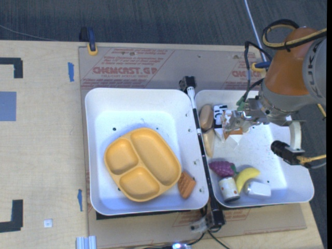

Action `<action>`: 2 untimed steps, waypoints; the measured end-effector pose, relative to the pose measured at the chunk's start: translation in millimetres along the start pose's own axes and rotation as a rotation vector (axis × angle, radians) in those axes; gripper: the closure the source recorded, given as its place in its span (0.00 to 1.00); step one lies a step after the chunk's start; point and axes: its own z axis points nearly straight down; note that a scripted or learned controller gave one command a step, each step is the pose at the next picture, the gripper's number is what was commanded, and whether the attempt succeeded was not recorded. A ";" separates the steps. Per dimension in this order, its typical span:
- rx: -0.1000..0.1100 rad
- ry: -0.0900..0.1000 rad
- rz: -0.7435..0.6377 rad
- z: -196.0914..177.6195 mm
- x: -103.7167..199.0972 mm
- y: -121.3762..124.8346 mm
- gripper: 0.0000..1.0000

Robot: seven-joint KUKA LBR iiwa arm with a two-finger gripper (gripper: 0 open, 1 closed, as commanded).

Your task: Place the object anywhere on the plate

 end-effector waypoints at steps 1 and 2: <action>-0.003 -0.001 0.000 -262.2 11.0 -88.4 1.00; -0.002 -0.001 0.000 -261.9 11.2 -88.5 0.00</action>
